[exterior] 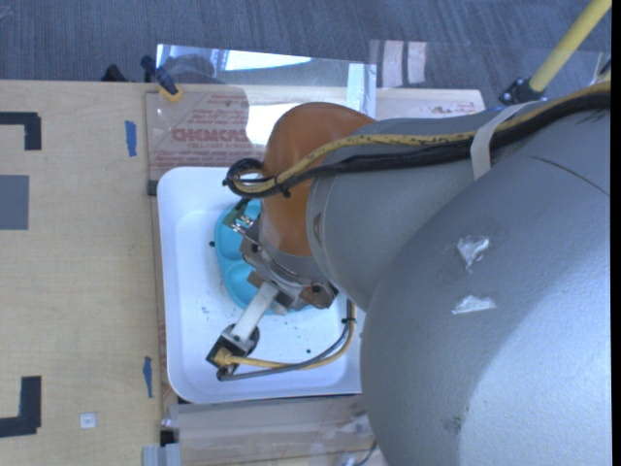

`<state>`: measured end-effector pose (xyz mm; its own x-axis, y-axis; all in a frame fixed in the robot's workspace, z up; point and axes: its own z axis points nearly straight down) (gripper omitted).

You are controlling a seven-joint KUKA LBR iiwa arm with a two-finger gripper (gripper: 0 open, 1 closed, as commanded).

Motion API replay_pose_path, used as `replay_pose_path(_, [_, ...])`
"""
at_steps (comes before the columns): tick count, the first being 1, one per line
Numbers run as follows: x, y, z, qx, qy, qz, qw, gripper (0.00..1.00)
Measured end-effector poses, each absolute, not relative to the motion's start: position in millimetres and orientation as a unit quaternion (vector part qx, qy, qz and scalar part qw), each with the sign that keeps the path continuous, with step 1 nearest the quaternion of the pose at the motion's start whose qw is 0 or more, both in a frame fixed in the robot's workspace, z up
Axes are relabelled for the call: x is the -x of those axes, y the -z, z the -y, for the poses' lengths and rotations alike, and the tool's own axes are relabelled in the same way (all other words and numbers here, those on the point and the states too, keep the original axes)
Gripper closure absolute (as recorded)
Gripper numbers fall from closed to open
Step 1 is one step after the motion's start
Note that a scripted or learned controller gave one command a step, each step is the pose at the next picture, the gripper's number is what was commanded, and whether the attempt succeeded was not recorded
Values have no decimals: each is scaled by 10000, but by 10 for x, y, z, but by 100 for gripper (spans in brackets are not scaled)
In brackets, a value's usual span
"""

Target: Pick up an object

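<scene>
Hovering low over a turquoise object

Centre-left of the frame we see the white bin (pixel 184 289). The turquoise object (pixel 233 265) lies in its middle, right beneath the gripper (pixel 270 278). The wrist hides whether that gripper is open or closed; we cannot tell. We fear an off-centre squeeze could nudge the object aside and catch nothing

Pretty clearly a robotics lab, not anyone's home. There's a big grey industrial arm (pixel 466 260) with an orange band (pixel 291 163) and a cable (pixel 408 142) strapped along it. The plywood desk (pixel 78 260) is marked with black corner brackets (pixel 24 129) and blue tape (pixel 130 137). A shallow white bin (pixel 184 289) sits beside it, and grey office carpet (pixel 243 8) runs beyond.
</scene>
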<state>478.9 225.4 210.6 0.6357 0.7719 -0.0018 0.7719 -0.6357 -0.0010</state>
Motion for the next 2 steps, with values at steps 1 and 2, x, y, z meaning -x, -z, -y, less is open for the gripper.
replay_pose_path(1, [-4797,-2206,-2252,9709,8,2394,6,100])
replay_pose_path(2, [-4794,-2020,-2244,9950,3,1001,0,100])
